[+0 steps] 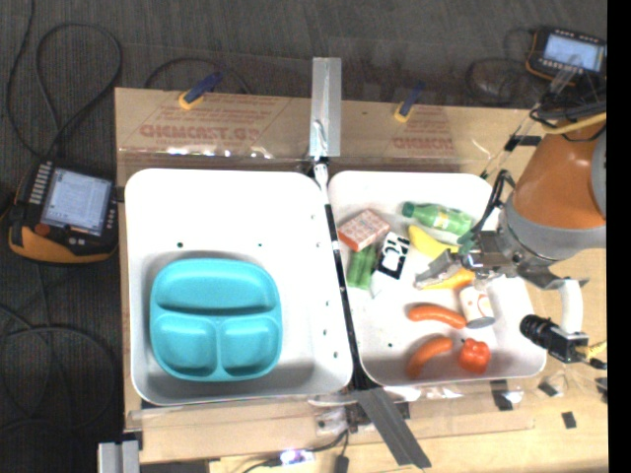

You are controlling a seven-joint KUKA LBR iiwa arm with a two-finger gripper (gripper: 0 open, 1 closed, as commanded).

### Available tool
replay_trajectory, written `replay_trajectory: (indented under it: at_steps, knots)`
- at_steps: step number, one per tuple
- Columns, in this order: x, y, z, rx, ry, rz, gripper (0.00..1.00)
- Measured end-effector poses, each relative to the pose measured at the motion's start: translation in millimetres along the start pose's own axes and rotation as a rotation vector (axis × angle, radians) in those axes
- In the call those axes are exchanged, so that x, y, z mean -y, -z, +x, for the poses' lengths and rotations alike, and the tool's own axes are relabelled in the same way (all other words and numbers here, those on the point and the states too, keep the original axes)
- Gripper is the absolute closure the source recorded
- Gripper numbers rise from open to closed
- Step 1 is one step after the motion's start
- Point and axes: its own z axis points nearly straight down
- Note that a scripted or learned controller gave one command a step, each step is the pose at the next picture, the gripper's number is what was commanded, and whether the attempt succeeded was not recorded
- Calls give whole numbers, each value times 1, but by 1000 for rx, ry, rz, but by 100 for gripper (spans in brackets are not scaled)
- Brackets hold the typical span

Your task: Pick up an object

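While the gripper (455,267) hangs low in the right bin (513,363), I cannot tell its state; its tips blur into a yellow banana (431,241) and a small orange piece (455,281). These look like light, stiff, slick plastic toy foods, best pinched across the narrow middle. Nearby lie 2 orange sausages (436,314), a red pepper (473,355) and a green bottle (439,217). A blue tray (215,316) sits in the left bin (207,195).

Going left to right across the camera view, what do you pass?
Handheld screen → blue tray → pink box → green bottle → gripper → orange band.
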Motion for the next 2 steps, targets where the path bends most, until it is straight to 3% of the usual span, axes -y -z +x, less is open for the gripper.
replay_trajectory:
  at_steps: [1,2]
  knots:
    - [18,-102,3,0,40,-3,0]
    - [19,-93,3,0,39,0,100]
